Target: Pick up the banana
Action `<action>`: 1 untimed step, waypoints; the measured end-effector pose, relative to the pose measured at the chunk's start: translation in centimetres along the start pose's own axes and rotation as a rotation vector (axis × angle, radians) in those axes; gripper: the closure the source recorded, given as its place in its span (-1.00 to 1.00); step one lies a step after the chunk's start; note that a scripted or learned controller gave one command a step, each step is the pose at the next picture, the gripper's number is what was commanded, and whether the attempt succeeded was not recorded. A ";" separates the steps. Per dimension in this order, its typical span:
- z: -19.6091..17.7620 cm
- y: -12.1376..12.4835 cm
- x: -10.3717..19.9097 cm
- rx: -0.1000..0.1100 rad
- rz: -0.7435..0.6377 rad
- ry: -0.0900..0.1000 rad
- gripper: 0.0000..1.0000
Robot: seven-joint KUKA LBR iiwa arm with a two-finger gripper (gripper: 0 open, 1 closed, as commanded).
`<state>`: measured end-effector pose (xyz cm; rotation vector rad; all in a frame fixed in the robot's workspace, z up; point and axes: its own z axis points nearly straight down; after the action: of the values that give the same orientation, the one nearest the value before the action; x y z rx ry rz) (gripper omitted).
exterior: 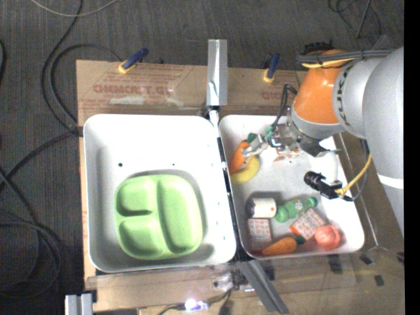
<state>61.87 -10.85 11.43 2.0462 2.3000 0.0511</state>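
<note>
Camera view: two shallow white plastic bins side by side on a brown cardboard-covered bench (151, 87). Left bin (98, 136) holds a light green plastic divided tray (159, 215), three compartments, sitting low and centre in that bin.

Right bin (351, 202) holds the clutter. Yellow curved banana (249, 171) lies in the upper left part of the right bin, close to the bin's left wall, with an orange rounded object (241, 153) lying on or against its upper end. Can't tell what the orange thing is.

Grey arm with orange band (321, 100) enters from the right and reaches over the top of the right bin. Two-finger gripper (262, 141) points left, its tip right at the orange object and just above the banana. Finger spread: cannot tell, tips are small and blurred against the objects. Nothing clearly seen between them.

Lower half of right bin: white cylindrical can with red end (262, 207), green plastic bottle (293, 209) lying just right of it, small patterned red-white box (259, 229) below the can, orange carrot (281, 245) along the bottom edge, red-orange printed packet (307, 224), pink-red round item (328, 237) in the lower right. Black cable connector with yellow cord (321, 183) hangs over the middle right of the bin.

Blue-yellow clamps (133, 60) at the board's top edge, metal bracket (216, 77) between the bins.
</note>
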 end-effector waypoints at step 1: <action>0.3 1.2 -0.5 0.024 -0.146 0.003 -1.00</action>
<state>63.14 -11.23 11.26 1.8836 2.4556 0.0196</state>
